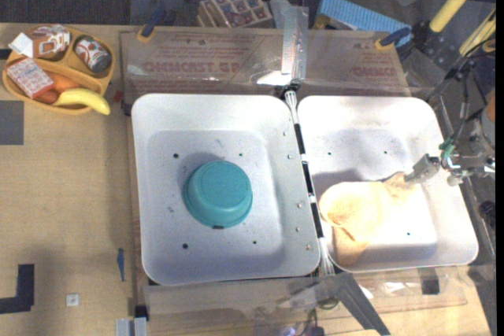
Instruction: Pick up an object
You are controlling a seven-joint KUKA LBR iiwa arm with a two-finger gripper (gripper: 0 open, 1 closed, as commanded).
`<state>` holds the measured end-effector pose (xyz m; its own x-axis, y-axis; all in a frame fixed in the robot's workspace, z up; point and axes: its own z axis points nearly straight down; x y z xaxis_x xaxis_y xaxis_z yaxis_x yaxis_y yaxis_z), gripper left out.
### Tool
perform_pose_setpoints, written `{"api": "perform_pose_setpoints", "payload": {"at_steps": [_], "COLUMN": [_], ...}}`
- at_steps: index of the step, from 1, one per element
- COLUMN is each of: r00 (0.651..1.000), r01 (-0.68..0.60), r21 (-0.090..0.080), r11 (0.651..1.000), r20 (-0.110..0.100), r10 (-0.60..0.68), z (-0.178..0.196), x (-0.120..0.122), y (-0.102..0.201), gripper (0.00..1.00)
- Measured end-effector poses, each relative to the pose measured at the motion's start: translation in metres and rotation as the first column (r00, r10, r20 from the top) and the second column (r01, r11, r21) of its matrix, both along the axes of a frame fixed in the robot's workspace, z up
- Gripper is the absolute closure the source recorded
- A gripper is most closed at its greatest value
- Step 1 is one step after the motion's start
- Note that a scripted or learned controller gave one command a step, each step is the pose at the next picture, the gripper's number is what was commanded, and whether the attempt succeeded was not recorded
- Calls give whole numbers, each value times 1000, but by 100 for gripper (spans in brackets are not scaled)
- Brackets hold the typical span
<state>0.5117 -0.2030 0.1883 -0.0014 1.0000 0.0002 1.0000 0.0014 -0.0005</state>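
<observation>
Camera view from above: we see two shallow white bins side by side on the tabletop (63, 201). Behind them lie clear sheets with reddish lettering that is too faint for us to read with confidence. At far left, an orange tray (24, 86) carries a yellow banana (85, 99) and small printed packets whose labels we cannot read.

The left bin (150, 130) holds a teal bowl (219, 193), upside down near its centre. The right bin (378, 122) holds a translucent tan cloth (354, 215), spread over its near-left part, with a thin corner running up and to the right.

The gripper (429, 167) reaches in from the right, at the right bin's far-right side. We cannot tell how its jaws stand. The cloth's raised corner ends right at the gripper tip; whether it is pinched we cannot tell. The teal bowl sits well apart from the gripper, across the divide between the bins.
</observation>
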Motion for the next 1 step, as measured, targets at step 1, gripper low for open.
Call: {"api": "perform_pose_setpoints", "payload": {"at_steps": [1], "r00": [979], "r01": [-202], "r21": [-4], "r11": [979], "r20": [10], "r10": [202], "z": [-98], "x": [38], "y": [20], "gripper": [0]}}
